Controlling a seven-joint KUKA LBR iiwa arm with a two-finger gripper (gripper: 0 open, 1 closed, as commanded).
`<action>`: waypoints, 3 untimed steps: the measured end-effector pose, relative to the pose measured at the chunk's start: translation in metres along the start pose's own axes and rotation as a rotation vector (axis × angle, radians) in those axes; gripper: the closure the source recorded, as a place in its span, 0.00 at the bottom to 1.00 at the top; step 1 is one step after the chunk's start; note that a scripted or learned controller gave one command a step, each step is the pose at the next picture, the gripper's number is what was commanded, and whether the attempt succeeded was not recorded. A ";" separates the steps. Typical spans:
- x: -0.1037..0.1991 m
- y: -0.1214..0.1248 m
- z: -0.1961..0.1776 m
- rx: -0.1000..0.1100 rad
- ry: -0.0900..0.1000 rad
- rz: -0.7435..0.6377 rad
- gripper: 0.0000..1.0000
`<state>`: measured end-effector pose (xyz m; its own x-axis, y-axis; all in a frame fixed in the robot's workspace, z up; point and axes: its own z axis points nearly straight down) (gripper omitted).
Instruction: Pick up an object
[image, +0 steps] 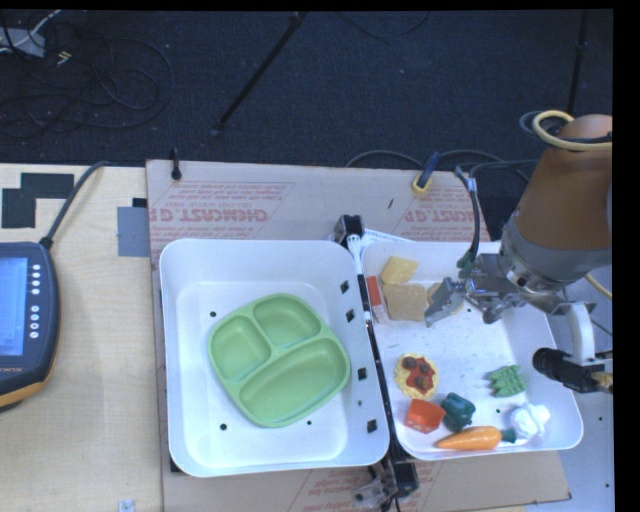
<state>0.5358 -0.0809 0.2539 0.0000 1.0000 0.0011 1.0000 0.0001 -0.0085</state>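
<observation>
Over the right bin's far-left corner the claw is hovering, fingers spread, gripping nothing, just beside the yellow cheese wedge and tan bread slice. Nothing is lifted yet; grasp and raise are remaining.

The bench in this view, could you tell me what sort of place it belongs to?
Probably a robotics lab test bench: an arm's gripper works over two white bins holding a green divided plate and toy food, with a teach pendant alongside.
</observation>
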 end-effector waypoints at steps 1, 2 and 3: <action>-0.004 -0.016 0.134 0.013 0.003 0.001 0.00; -0.010 -0.032 0.168 -0.005 0.002 0.001 0.00; -0.006 -0.004 0.167 -0.002 0.001 -0.001 0.00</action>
<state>0.5308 -0.0869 0.0872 -0.0013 1.0000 0.0022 1.0000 0.0013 -0.0065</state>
